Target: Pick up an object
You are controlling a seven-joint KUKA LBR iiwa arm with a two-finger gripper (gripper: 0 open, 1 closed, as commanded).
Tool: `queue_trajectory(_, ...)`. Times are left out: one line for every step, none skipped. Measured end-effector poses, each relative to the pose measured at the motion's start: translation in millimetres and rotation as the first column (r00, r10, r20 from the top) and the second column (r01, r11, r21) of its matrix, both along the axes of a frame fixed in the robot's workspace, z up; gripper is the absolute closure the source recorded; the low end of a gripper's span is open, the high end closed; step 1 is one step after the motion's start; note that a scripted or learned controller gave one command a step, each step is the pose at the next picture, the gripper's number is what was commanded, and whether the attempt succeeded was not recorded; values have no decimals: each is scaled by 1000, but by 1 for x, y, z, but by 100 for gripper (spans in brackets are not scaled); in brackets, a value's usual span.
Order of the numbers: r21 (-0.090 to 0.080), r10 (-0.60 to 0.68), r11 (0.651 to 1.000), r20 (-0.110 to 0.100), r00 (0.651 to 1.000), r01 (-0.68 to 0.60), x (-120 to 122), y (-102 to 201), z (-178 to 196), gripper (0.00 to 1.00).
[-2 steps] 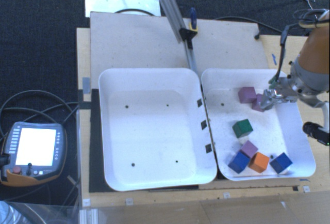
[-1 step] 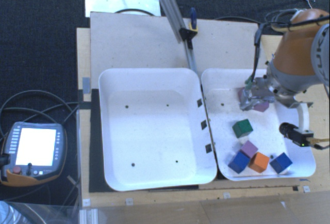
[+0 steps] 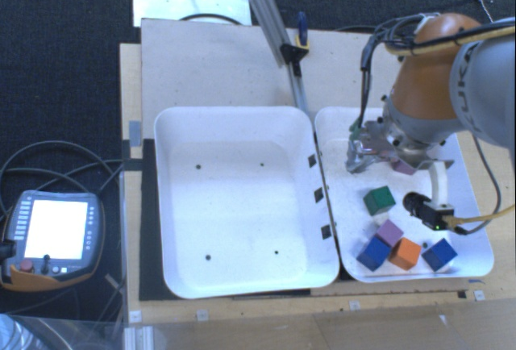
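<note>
My gripper (image 3: pixel 357 156) hangs over the back left part of the right bin (image 3: pixel 468 264), with the orange-banded wrist above it. In front of it lie a green cube (image 3: pixel 379 200), a purple cube (image 3: pixel 390 231), a blue cube (image 3: pixel 373 253), an orange cube (image 3: pixel 405 253) and a second blue cube (image 3: pixel 439 254). The green cube is a short way in front of the gripper and apart from it. A pinkish piece (image 3: pixel 402 168) shows just beneath the wrist, partly hidden. Nothing can be seen between the gripper's tips.
The left bin (image 3: pixel 173 179) stands beside the right one, sharing a middle wall. A black cabled part (image 3: pixel 425 211) hangs off the arm over the cubes. A slanted metal pole (image 3: pixel 270 14) crosses the back. A teach pendant (image 3: pixel 50 239) lies off the bench at the left.
</note>
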State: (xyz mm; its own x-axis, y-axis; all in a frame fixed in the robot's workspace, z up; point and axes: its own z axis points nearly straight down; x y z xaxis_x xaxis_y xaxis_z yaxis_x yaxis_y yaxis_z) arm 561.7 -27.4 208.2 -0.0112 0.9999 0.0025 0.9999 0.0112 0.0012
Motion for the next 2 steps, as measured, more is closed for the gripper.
queue_trajectory(1,1,1000,0,1000,-1,-10,63,9,100)
queue_trajectory(0,1,1000,1,1000,-1,-14,111,22,100)
